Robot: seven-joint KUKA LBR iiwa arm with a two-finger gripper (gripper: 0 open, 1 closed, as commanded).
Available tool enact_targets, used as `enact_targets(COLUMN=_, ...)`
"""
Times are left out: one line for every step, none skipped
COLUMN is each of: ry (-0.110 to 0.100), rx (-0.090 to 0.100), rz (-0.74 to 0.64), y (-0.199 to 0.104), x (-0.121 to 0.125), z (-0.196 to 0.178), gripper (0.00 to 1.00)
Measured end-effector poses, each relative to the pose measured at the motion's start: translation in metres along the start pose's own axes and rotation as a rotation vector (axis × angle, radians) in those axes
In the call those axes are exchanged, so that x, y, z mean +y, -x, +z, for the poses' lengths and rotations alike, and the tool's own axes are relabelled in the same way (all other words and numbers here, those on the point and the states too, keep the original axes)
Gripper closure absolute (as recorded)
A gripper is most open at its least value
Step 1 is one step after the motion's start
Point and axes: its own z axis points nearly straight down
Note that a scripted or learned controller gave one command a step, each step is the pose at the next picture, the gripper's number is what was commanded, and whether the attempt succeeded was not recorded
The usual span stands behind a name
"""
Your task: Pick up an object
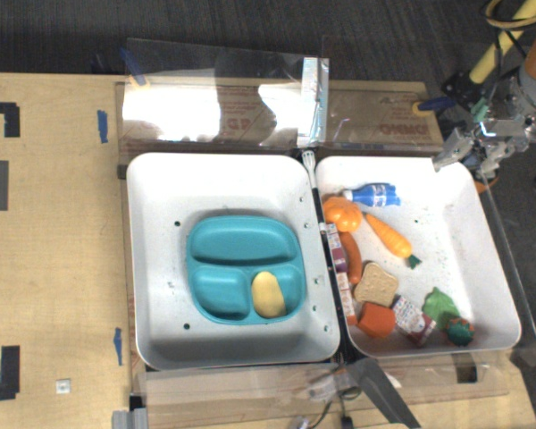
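The candidate objects lie in the right bin (491,266), clustered along its left wall and near edge. The carrot (389,233) sits closest to the bin's middle, its long axis running diagonally from upper left to lower right, green tip toward the near edge. The tool (478,146) hangs over the far right corner of that bin, so the carrot lies down and to the left of it in the camera view, well apart. Whether the tool is wide or narrow cannot be told; it is too small and cluttered to read, and nothing is seen held in it.

Count, right bin: one carrot, one blue-and-white bottle (372,195), one orange rounded item (342,212), one bread slice (376,284), one orange block (376,320), one green leafy item (442,305), one small packet (413,318), and a reddish item (339,253) against the left wall.

Count, left bin (152,239): one teal divided tray (223,257) holding one yellow potato-like item (268,294) in its lower right compartment.

Both bins rest side by side on the counter (45,266).
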Motion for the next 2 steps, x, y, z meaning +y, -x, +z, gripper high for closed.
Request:
enact_targets(ry=-0.009, rx=0.002, rz=-0.009, y=-0.036, x=-0.004, z=0.121, gripper=0.00)
enact_targets(ry=0.006, rx=-0.001, rz=-0.123, y=-0.068, x=-0.049, z=0.167, gripper=0.00)
